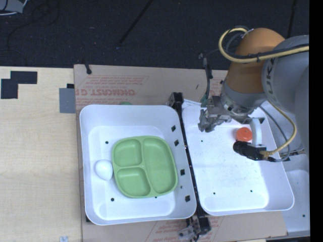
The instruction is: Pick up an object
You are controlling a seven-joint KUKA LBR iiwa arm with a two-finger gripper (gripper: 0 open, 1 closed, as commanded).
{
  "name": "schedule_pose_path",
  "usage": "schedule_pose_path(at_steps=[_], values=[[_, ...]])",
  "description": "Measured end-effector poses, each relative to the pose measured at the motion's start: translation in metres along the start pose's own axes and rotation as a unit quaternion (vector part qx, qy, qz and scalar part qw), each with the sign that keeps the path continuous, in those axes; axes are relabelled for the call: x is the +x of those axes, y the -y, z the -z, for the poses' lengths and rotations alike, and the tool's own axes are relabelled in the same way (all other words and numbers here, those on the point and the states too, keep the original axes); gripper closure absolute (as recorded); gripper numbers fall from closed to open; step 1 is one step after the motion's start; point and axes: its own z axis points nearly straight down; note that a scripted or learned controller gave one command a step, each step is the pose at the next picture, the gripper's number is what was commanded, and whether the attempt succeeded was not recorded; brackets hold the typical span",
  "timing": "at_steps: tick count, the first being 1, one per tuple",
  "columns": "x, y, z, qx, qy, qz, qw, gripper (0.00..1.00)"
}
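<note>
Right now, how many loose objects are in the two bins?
3: a green divided plate and a white ball touching its left edge in the left bin; a small orange object in the right bin. The arm may hide others.

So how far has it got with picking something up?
Nothing looks picked up yet. The pincer hangs over the right bin, near its upper left corner, with no object seen in it. The orange object lies in that bin, and the green tray and white ball lie in the left bin. The whole grasp is left.
</note>
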Motion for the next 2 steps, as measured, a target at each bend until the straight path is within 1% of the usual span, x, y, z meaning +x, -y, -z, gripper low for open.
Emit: schedule_pose_path(at_steps=[1, 2], values=[[0.049, -0.01, 0.004, 0.0, 0.0, 0.0, 1.0, 1.0], [0.109, -0.015, 0.01, 0.0, 0.0, 0.0, 1.0, 1.0]])
